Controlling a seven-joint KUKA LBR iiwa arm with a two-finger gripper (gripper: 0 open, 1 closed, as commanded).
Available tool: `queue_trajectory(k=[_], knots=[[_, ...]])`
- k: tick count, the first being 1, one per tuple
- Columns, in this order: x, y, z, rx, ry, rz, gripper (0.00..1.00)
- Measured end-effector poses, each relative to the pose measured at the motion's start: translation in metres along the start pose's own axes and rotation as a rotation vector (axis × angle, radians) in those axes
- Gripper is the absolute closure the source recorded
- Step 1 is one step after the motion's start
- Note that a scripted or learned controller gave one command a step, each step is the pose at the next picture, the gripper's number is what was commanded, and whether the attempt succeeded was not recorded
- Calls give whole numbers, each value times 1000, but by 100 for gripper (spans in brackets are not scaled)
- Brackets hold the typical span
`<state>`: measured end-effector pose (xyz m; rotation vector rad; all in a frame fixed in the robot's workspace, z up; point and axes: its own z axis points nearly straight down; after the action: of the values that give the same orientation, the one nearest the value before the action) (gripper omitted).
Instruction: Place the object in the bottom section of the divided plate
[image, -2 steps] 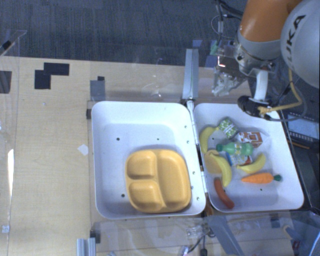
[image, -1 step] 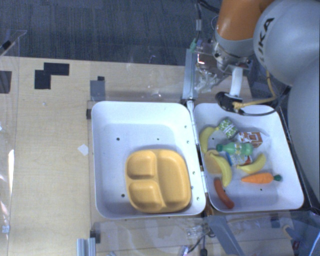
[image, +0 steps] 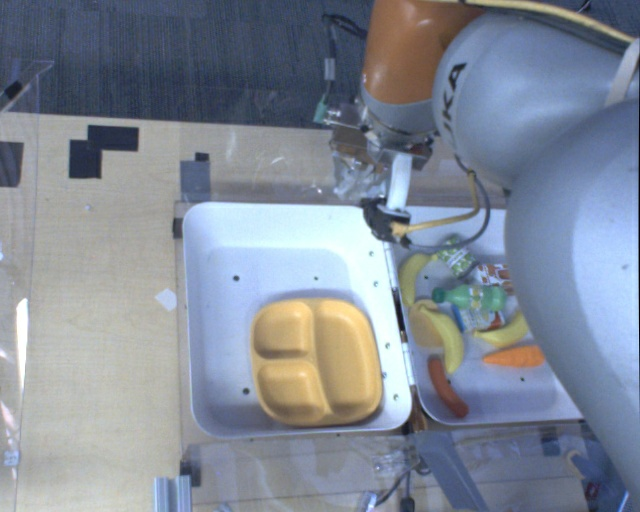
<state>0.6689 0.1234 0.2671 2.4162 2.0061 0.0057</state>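
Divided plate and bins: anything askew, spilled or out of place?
Nothing serious. The divided plate sits slightly turned in the left bin, but flat. The bananas, bottle, carrot and sausage are heaped together in the right bin, none over its rim.

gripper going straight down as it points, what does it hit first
The gripper would likely meet the left bin's far rim near its right corner, though depth is unclear.

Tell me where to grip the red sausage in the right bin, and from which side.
Take the sausage mid-length from straight above, fingers across its narrow width. It lies flat on the bin floor with bare floor along both long sides; its upper end nears a banana, so stay off that end.
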Motion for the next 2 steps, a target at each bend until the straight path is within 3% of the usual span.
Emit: queue_trajectory(k=[1,2], knots=[[70,-13,11,-1,1,136,100],[70,-13,11,-1,1,136,0]])
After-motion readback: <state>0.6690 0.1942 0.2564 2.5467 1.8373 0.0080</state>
